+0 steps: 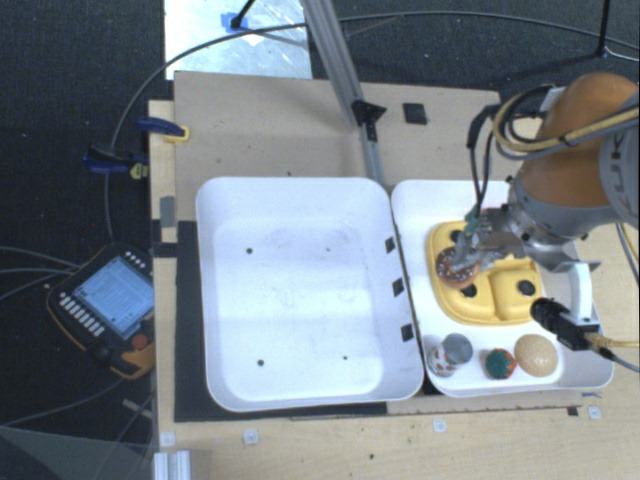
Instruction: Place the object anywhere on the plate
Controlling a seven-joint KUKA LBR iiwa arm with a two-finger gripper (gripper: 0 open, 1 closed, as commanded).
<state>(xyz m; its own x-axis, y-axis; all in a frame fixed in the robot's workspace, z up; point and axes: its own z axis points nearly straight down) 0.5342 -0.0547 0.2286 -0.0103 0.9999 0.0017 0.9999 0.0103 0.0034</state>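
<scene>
The arm came in from the right side of the frame, its grey body and orange band over the right-hand bin (600, 373). The gripper (466, 260) hung low over the yellow plate (487, 303), which lay in the middle of that bin and looked like a sectioned dish with two dark spots on its lower right part. Just under the gripper, on the plate's upper left part, sat a small round brownish thing (459, 274), perhaps a doughnut-like toy; the tool covered part of it, so I could not say what it was with any confidence. Whether the jaws were wide, narrow or closed on something could not be told from this slanted view.

If the brownish thing was the task's object, it lay directly below the gripper and already within the plate's rim, so the coming move seemed to turn on a straight vertical relation: release or lift away, with no sideways travel needed. Being roundish, it showed no clear long axis.

Along the lower edge of the same bin stood three other small items in a row: a grey and white one (452, 352), a green ball with red on it (500, 364), and a tan egg-shaped one (536, 355). All three were off the plate, toward the bottom of the frame from the gripper. The left-hand bin (215, 368) lay to the left, well apart from the tool.
</scene>
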